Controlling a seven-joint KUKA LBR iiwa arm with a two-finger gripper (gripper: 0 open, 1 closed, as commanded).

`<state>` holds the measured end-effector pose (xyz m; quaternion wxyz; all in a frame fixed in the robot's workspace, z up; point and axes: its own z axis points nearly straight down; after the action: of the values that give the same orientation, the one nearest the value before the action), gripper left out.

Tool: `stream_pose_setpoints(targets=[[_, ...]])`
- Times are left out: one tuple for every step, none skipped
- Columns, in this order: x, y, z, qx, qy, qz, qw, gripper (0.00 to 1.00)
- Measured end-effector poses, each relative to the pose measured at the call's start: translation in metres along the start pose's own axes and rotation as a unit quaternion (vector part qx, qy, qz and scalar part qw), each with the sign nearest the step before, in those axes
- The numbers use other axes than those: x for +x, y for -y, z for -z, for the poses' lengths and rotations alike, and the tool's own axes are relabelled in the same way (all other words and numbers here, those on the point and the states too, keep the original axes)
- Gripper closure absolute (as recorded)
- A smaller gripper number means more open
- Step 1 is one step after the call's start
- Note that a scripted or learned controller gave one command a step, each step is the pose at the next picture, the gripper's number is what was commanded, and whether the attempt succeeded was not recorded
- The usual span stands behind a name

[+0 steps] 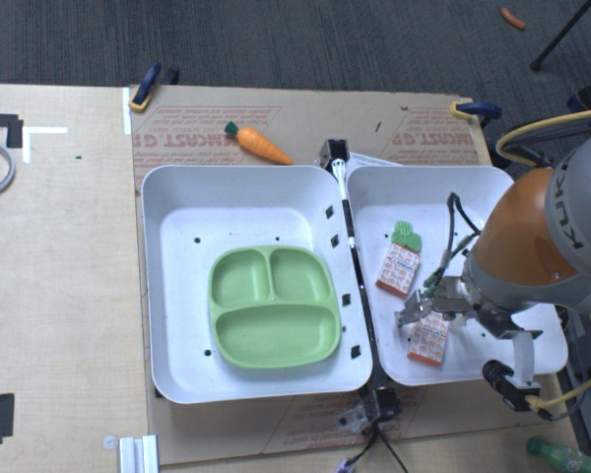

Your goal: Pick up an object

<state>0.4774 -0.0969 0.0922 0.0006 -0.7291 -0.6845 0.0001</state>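
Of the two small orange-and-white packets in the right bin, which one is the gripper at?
The lower packet, near the right bin's front wall: the gripper sits at its top edge. The other packet, with a green top, lies farther back, apart from it.

A dark grey carpet floor (305, 23) lies behind a light wooden bench (54, 294), and a brown cardboard sheet (305, 126) (with red printed letters) covers the bench top under even, soft light.

Beside my gripper (414, 313): two bins (167, 264) (374, 190); one green plate (273, 306); two packets (398, 267) (429, 341); one carrot (259, 143).
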Motion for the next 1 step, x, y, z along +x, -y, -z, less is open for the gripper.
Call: stream_pose_setpoints(targets=[[0.0014, -0.0002, 0.0, 0.0, 0.0, 0.089, 0.9961, 0.0]])
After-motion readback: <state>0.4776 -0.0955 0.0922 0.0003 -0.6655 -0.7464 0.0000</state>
